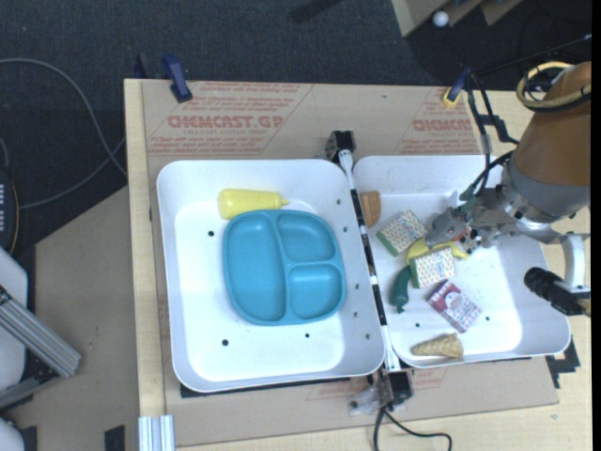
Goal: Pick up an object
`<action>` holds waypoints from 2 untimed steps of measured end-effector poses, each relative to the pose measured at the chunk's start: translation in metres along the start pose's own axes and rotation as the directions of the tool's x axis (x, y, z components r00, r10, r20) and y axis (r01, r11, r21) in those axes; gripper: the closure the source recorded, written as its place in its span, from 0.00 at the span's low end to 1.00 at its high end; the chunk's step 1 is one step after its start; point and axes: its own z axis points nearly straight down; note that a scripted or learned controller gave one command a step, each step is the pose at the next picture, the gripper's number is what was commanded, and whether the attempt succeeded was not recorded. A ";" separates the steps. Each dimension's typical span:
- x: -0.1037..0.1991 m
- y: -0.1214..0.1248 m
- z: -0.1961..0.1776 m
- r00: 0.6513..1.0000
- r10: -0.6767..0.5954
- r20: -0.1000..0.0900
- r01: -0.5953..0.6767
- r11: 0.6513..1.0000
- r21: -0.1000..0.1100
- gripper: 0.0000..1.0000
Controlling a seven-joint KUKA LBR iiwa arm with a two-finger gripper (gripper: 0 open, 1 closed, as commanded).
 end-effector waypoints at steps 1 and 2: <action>0.022 0.009 0.102 1.000 0.000 0.005 0.000 1.000 -0.014 0.00; 0.020 -0.029 0.104 1.000 0.002 0.004 -0.002 1.000 -0.009 0.00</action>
